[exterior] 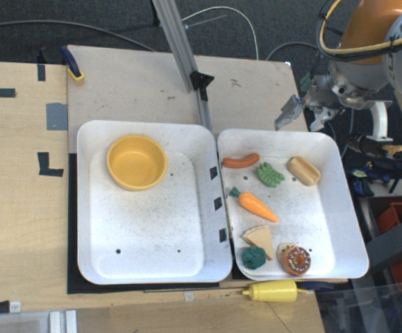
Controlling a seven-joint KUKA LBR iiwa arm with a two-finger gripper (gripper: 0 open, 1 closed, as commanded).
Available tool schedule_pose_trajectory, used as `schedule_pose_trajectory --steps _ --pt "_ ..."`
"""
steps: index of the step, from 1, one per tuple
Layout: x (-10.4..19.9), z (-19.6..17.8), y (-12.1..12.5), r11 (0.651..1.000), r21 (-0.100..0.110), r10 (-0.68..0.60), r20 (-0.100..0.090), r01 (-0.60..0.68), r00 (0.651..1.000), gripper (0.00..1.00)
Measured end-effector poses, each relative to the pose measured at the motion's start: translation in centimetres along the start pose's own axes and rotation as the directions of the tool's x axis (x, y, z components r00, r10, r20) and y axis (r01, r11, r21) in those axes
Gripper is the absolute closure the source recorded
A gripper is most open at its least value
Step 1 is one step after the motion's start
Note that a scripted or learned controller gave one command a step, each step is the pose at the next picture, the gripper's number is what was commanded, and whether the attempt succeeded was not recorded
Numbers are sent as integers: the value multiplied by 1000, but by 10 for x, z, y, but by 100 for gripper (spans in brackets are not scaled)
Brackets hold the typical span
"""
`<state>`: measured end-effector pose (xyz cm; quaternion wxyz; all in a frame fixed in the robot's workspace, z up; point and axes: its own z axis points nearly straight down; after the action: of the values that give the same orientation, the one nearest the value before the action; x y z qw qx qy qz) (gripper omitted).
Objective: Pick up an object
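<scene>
Arm: the grey wrist with its orange band sits at the scene's 2 o'clock, beyond the far rim of the right bin (pixel 343 186).
Gripper (pixel 305 113): hangs just outside the right bin's 12 o'clock rim — fingers spread apart, nothing between them.
Right bin contents: sausage (pixel 240 161) at 11 o'clock; green leafy piece (pixel 270 175) just beside it toward 12; bread roll (pixel 303 171) at 1 o'clock; carrot (pixel 257 205) near the centre, pointing toward 4 o'clock; cheese wedge (pixel 259 238) at 7 o'clock, touching a dark green broccoli piece (pixel 253 257); donut (pixel 295 259) at 6 o'clock.
Left bin (pixel 96 255): a yellow bowl (pixel 137 161) upright at its 11 o'clock.
Outside the bins: a yellow bottle (pixel 273 291) lies on its side — just past the right bin's 6 o'clock rim.
</scene>
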<state>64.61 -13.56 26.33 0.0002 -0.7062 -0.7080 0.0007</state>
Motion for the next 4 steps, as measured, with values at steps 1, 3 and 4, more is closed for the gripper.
schedule_pose_trajectory --steps 1,3,4 --pt "0 0 0 1000 0 0 0 0 1000 0" --pt "-3 93 -9 1000 4 0 1 0 1000 0" --pt "-9 139 -13 1000 5 1 1 -1 1000 0"
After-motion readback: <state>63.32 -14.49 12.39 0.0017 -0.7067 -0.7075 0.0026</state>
